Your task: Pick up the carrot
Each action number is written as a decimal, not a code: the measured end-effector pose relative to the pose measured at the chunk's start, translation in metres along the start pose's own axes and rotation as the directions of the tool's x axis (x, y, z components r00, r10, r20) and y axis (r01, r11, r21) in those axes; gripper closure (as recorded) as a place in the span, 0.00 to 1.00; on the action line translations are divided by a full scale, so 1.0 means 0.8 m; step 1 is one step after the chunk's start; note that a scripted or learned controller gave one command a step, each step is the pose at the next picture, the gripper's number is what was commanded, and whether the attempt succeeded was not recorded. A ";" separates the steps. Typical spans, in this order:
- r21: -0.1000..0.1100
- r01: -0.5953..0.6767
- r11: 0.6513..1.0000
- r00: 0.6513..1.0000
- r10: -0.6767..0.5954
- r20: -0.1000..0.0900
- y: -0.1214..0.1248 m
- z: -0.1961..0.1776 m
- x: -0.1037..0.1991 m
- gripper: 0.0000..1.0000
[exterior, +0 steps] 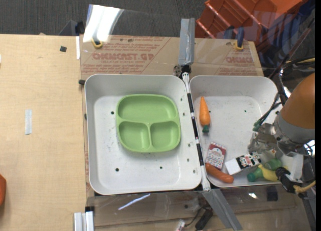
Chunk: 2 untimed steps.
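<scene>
Carrot (203, 112): a small orange toy carrot with a short green stem. It lies flat on the white floor of the right bin (235, 87), close beside that bin's left wall, in the far-left part of the bin. Its long axis runs roughly near to far, with the pointed orange tip toward the far side and the green stem end toward the near side. It lies apart from other objects.
</scene>
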<state>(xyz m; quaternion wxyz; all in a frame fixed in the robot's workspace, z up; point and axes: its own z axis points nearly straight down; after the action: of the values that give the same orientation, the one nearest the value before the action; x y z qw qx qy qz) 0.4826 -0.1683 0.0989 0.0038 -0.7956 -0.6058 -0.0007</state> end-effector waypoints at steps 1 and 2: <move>0.003 0.003 1.000 1.000 -0.003 -0.003 0.000 0.000 0.003 0.00; -0.001 0.037 0.999 0.999 -0.037 0.004 0.148 0.010 0.049 0.00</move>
<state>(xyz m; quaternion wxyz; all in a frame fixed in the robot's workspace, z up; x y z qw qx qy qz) 0.6068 -0.1617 0.0902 0.0020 -0.7843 -0.6203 0.0006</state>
